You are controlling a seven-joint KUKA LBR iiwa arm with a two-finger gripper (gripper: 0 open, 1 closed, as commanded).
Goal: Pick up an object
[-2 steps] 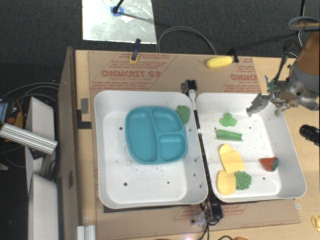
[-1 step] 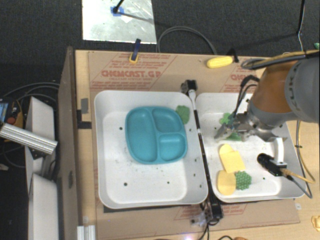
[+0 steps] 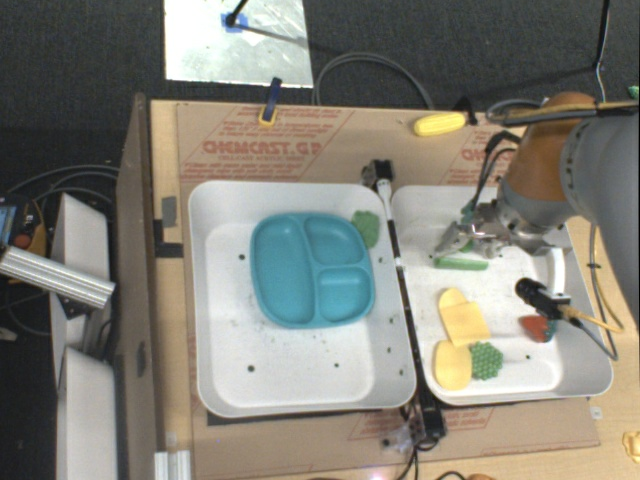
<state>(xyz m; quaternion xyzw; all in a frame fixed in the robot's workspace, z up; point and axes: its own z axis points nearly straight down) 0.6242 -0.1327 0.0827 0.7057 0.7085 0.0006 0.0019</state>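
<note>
Camera view looks down on the desk [image 3: 300,133] with its two white bins side by side. The grey arm [image 3: 600,168] reaches in from the right and brings its jaws low over the upper left part of the right bin [image 3: 580,368]. A green stick [image 3: 460,262] lies flat on the bin floor right beside their tips, and nothing shows between them. Whether the jaws are open or closed cannot be told from this slant. Nearer the camera in the same bin lie a yellow slab [image 3: 463,318] and a rounder yellow piece [image 3: 450,365], a bumpy green piece [image 3: 486,360] touching the latter, and a small red piece [image 3: 537,328] off to the right. The left bin [image 3: 225,368] holds a blue divided plate [image 3: 310,268], with a green leafy piece [image 3: 367,226] against its far right corner.
</note>
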